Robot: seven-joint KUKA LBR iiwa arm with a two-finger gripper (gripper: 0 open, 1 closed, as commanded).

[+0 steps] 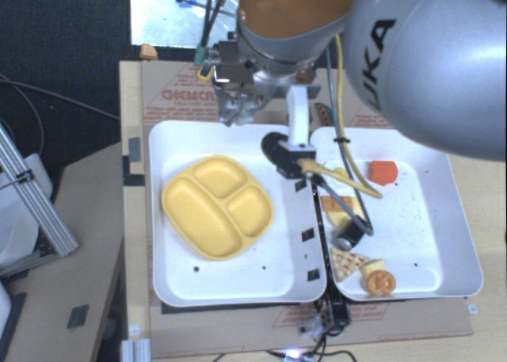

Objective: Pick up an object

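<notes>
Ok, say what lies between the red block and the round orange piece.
Camera view: from the red block on, bare white bin floor, then a small pale chunk beside the round orange piece.

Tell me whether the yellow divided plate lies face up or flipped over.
Face up: the yellow plate in the left bin shows its three hollow compartments open toward the camera.
</notes>
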